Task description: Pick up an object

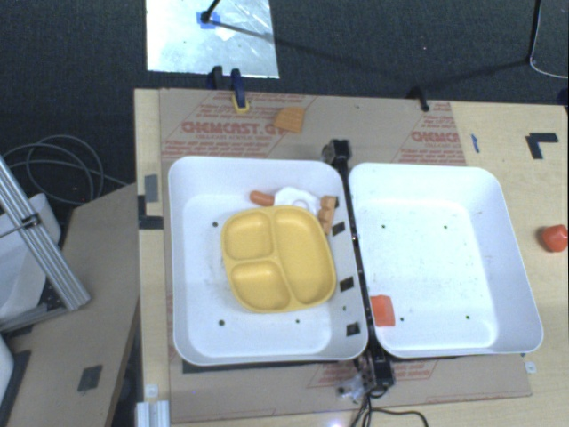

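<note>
A yellow three-compartment plate (276,259) lies in the middle of the left bin (196,265). Behind it sit a small orange sausage-shaped piece (262,198), a white cup-like object (296,199) and a small tan block (327,209) close to the bin's right wall. In the right bin (498,265) an orange-red block (382,310) rests near the front left corner.
On the bench outside the bins lie a tan piece (289,119) behind the left bin and an orange-red object (554,237) to the right of the right bin. Black clips (339,150) run along the seam between the bins. A metal frame (40,247) stands at the left.
</note>
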Available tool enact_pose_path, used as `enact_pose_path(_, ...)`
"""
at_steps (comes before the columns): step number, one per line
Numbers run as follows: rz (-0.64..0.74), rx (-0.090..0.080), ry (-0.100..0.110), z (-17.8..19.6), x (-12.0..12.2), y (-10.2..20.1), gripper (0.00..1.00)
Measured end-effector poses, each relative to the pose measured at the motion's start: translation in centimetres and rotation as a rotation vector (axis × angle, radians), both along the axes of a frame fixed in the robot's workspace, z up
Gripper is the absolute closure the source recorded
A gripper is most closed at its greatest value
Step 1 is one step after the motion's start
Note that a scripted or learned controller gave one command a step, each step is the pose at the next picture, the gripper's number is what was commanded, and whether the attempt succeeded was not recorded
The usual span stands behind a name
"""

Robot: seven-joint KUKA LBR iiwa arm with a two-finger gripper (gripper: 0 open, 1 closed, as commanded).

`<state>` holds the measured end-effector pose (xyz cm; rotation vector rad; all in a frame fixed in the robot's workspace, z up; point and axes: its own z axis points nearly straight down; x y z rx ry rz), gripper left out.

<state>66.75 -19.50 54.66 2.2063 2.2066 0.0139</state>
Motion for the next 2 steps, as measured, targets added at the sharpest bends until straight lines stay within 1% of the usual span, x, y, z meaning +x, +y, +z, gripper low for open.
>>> enact_pose_path(1, 0.003, 0.007, 0.017, -1.1, 0.1, 0.2, 0.00)
enact_pose_path(2, -0.002, 0.010, 0.028, -9.8, -4.8, -1.1, 0.00)
